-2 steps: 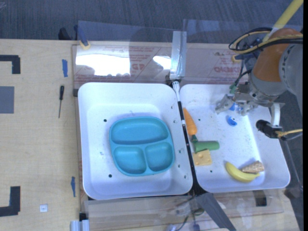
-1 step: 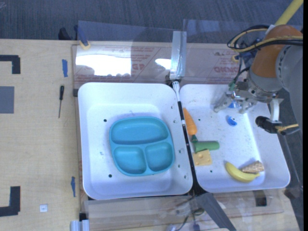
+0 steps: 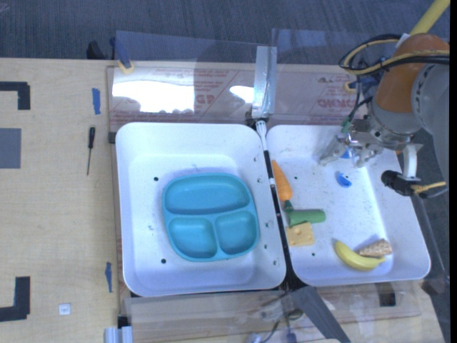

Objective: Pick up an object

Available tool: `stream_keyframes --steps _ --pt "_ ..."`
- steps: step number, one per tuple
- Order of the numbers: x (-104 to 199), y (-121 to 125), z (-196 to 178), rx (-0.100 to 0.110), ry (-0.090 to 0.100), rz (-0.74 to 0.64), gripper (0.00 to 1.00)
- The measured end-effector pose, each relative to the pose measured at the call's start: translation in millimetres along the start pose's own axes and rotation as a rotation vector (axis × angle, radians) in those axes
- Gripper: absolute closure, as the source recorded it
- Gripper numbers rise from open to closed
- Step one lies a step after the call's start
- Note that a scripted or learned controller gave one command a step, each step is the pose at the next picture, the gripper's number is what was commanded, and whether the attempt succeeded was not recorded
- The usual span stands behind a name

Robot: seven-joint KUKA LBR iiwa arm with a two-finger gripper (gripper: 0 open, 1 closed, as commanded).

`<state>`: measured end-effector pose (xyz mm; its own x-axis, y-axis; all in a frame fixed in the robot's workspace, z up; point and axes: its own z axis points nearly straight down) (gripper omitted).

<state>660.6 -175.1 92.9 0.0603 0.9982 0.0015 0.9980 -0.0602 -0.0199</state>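
My gripper (image 3: 348,156) hovers over the far part of the right bin (image 3: 400,213), its two silvery fingers spread open with nothing between them. A small blue object (image 3: 344,179) lies on the bin floor just below it. Along the bin's left wall lies an orange carrot (image 3: 283,182). Nearer the front are a green piece (image 3: 306,216) and a yellow wedge (image 3: 300,234). A yellow banana (image 3: 353,256) rests at the front beside a tan slice (image 3: 376,249).
The left bin (image 3: 136,191) holds a blue divided plate (image 3: 210,216). A clear panel (image 3: 186,84) stands behind both bins. A screwdriver (image 3: 90,148) lies on the bench to the left.
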Motion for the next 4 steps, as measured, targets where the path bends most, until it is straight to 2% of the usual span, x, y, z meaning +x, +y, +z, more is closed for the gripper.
stream_keyframes --steps 1,2,3,4 --pt "0 0 0 0.0 0.0 0.0 0.0" --pt "-6 4 9 0.0 0.002 0.01 0.0" --pt "-6 3 0 0.003 0.0 0.008 1.0" --pt "29 6 -70 -0.029 -0.002 -0.016 1.0"
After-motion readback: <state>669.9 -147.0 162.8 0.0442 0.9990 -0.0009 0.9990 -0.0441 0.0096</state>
